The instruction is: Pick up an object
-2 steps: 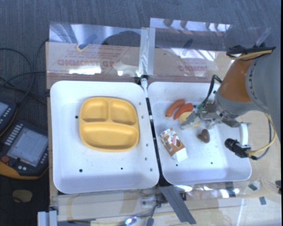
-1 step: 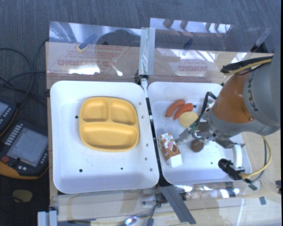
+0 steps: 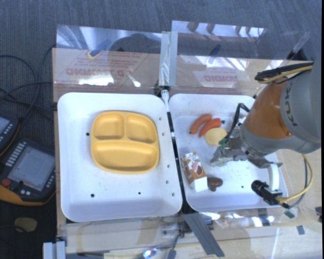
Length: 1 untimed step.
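The gripper hangs low in the right bin beside a pale yellow object; its grip state cannot be told; the arm reaches in from the right.

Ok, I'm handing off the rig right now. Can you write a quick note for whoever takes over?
Gripper: low in the right bin, by the yellow round piece; grip state unclear.
Right bin: two orange sausages, the yellow piece, a printed packet, a small brown item.
Left bin: yellow divided tray.
Done: nothing visibly picked.
Left: grasp and lift one object.
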{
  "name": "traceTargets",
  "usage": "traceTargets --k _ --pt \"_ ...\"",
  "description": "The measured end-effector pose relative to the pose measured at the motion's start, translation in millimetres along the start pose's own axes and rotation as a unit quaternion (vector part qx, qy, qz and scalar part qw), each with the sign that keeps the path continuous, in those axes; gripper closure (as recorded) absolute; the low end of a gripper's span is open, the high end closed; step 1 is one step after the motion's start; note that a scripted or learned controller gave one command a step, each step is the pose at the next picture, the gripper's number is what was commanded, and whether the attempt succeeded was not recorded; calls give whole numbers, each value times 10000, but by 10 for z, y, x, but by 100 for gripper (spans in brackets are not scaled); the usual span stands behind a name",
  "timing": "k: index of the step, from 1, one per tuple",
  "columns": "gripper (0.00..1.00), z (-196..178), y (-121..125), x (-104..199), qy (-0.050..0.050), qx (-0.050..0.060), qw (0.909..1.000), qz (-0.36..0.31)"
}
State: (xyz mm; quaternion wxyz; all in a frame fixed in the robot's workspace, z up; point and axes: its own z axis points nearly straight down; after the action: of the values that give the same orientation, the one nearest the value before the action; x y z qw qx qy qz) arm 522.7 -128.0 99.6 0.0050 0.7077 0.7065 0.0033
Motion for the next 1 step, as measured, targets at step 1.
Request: traceTargets --k 1 --pt "0 0 -1 -1 -1 0 10000 0"
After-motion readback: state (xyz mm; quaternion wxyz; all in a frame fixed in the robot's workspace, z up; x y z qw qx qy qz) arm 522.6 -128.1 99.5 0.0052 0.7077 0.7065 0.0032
